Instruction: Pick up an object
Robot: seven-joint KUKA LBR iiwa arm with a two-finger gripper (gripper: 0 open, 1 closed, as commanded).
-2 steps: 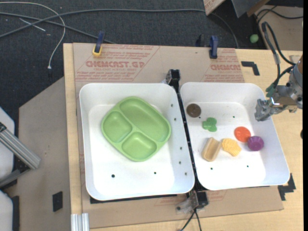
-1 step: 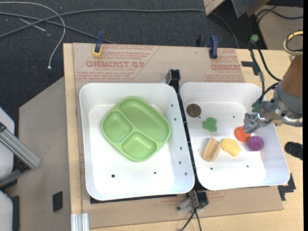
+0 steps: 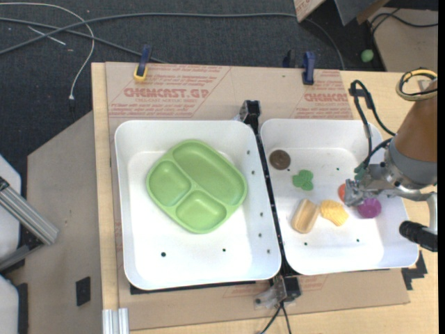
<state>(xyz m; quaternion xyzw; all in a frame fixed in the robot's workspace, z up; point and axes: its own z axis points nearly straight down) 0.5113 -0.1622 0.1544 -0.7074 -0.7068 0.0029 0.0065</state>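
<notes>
In the right bin [image 3: 327,252] lie a brown round piece [image 3: 279,159], a small green piece [image 3: 302,180], a tan bread-like piece [image 3: 304,216], a yellow piece [image 3: 334,213] and a purple piece [image 3: 368,207]. My gripper [image 3: 356,191] hangs low at the bin's right side, right over the purple piece, with a bit of red [image 3: 343,191] beside its left finger. The arm covers the fingertips, so their spacing is hidden.
The left bin [image 3: 139,256] holds a green divided plate [image 3: 196,185]. A black divider runs between the bins. Cables trail over the bench's right rear [image 3: 361,99]. Two clamps [image 3: 144,60] hold the cardboard at the back edge.
</notes>
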